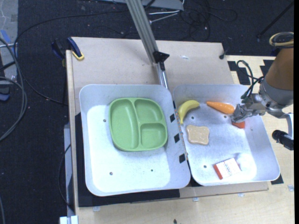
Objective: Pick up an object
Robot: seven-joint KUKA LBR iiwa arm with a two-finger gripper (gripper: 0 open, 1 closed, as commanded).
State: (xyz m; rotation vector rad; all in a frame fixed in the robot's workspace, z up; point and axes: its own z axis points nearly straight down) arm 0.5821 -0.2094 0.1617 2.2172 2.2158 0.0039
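My gripper (241, 114) sits low over the right bin (261, 148), coming in from the right edge of the bench, with the grey wrist and orange band of the arm (280, 78) rising behind it. From this camera I cannot tell how the tool is set or whether anything is caught in it. Taking the gripper as my landmark: a small red object (239, 123) lies directly beneath it, touching or nearly touching the tool, and partly hidden by it, so I cannot make out what it is. The orange carrot (220, 107) lies just to the left of the gripper, its nearer tip close to the tool. Further left of the gripper, past the carrot, the yellow banana (186, 109) curves along the bin's left side. Below and to the left of the gripper rests the slice of toast (198, 135), flat on the bin floor and apart from the carrot and banana. Well below the gripper, toward the near edge of the bin, lies a small red and white box (227, 167). Far to the left of the gripper, in the left bin (98, 171), sits a green divided plate (138, 124) with three compartments.
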